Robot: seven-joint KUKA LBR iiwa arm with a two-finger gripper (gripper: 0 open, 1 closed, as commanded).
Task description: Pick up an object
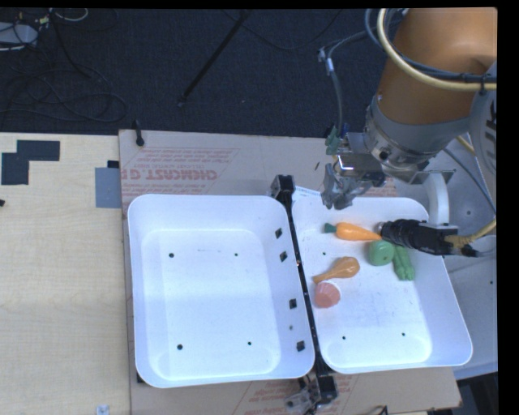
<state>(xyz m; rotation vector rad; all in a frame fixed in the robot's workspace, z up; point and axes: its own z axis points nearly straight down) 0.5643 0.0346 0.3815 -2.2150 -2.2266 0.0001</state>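
Camera view: right bin (444, 328) holds one carrot (358, 233), one pink piece (327, 297), one orange gourd (341, 270); claw (340, 194) grip unclear.

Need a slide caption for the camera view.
End effector poised at the far rim of the right bin, near the toy carrot.

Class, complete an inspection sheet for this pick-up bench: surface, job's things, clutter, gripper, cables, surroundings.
Surface: left bin and right bin, side by side on printed cardboard.
Job's things: in the right bin, an orange carrot, a round green piece, a yellow-orange pear shape and a pink round piece.
Clutter: nothing seen.
Gripper: gripper over the right bin's far rim, just behind the carrot.
Cables: loose floor cables; a thin grey cable beside the arm.
Surroundings: pale wooden bench; dark floor behind.
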